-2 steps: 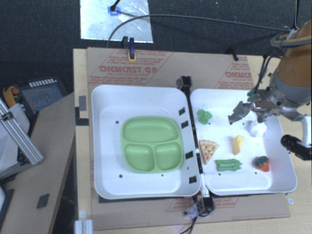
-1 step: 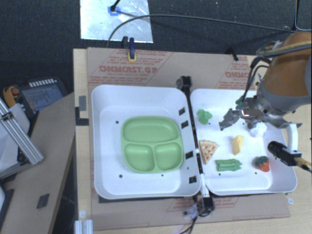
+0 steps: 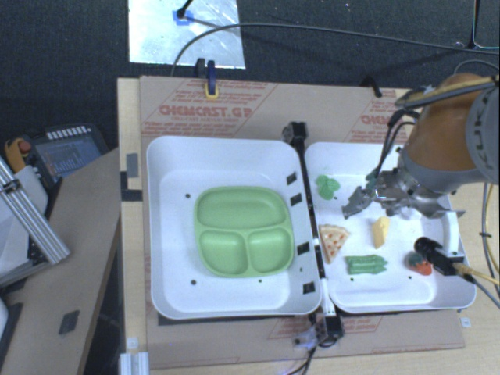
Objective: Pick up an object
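Robot hand [image 3: 358, 203] at right of frame, low over right bin [image 3: 344, 291], finger state unclear, yellow cheese wedge [image 3: 380, 230] just beside it, pizza slice [image 3: 333, 241] lower left, green tray [image 3: 243, 230] in left bin [image 3: 176, 287]

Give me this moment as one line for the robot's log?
arm: over right bin | claw: above pizza slice, nothing held | nearby: cheese wedge, green beans, green leaf | left bin: green plate
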Controlling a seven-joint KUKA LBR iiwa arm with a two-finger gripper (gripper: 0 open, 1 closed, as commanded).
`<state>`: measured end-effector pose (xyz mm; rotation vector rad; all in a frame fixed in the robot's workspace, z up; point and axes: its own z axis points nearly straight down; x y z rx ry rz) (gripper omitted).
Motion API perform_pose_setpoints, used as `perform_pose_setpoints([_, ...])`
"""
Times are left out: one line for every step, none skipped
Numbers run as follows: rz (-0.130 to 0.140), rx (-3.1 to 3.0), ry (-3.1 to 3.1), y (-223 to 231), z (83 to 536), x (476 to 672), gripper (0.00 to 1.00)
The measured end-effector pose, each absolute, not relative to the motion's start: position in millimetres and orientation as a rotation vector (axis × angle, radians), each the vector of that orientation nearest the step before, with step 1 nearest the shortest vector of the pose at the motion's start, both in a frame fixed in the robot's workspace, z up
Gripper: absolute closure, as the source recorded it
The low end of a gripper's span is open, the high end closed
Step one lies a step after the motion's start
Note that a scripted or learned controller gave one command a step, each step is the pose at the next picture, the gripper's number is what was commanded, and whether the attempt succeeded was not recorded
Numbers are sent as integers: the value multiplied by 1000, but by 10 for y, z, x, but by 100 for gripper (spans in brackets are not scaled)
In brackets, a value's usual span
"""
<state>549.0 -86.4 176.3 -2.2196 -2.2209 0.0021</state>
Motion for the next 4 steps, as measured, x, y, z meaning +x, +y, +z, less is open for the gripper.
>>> perform_pose_setpoints([2, -2219, -2221, -855, 1169, 5564, 0])
perform_pose_setpoints([-2, -2222, -2224, -860, 1307, 5575, 100])
perform_pose_setpoints([-6, -2222, -2229, -882, 1947, 5595, 100])
perform_pose_setpoints([-7, -2222, -2230, -885, 2477, 5614, 100])
